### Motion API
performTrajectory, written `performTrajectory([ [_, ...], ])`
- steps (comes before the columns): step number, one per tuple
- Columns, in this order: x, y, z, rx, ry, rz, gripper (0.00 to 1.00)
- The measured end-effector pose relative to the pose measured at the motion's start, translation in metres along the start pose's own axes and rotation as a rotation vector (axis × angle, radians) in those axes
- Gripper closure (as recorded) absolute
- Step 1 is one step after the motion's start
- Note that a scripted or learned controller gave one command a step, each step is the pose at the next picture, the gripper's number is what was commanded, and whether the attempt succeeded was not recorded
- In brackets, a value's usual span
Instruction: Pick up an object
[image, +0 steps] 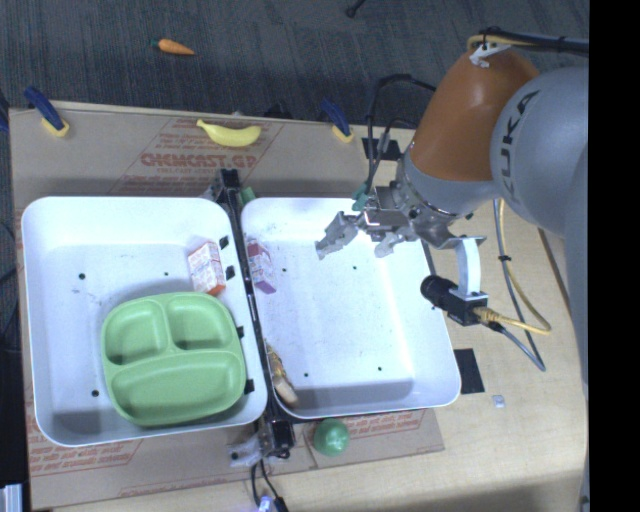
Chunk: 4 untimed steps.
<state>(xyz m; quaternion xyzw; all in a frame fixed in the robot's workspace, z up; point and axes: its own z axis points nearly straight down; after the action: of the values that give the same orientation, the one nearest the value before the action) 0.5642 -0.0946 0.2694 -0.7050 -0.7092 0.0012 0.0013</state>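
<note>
1. Hovering over the right bin, the gripper sits near that bin's back edge, reached in from the right on the grey arm with its orange band.
2. Gripper fingers: cannot tell whether spread or pressed together; nothing visible between them.
3. Green tray with three compartments lies flat in the left bin, towards its front, taking up much of the floor.
4. Small red-and-white carton lies in the left bin just behind the tray, close to the divider between the bins.
5. Second small red-and-white packet lies in the right bin against its left wall, just across the divider from the carton, well apart from the gripper.
6. Tan object, identity unclear, lies at the front left corner of the right bin, against the wall.
7. Yellow banana rests on the cardboard sheet behind the bins, outside both.
8. Green ball sits on the cardboard in front of the right bin, outside it.
9. Orange carrot lies on the dark floor beyond the bench, well apart from everything else.
10. Blue clamps hold the cardboard at its back edge, one at the left corner, another near the middle.
11. Black cylinder with a yellow cable hangs from the arm over the right bin's right rim.
</note>
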Motion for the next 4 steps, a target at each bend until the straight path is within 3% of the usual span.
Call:
performTrajectory([
  [1,-0.043,-0.039,0.063,0.001,-0.001,0.000,0.00],
  [2,-0.096,0.006,0.094,0.000,-0.001,0.001,0.00],
  [3,-0.117,-0.087,0.109,0.001,0.000,0.000,0.00],
  [4,-0.098,-0.087,0.097,-0.003,-0.001,-0.002,0.00],
])
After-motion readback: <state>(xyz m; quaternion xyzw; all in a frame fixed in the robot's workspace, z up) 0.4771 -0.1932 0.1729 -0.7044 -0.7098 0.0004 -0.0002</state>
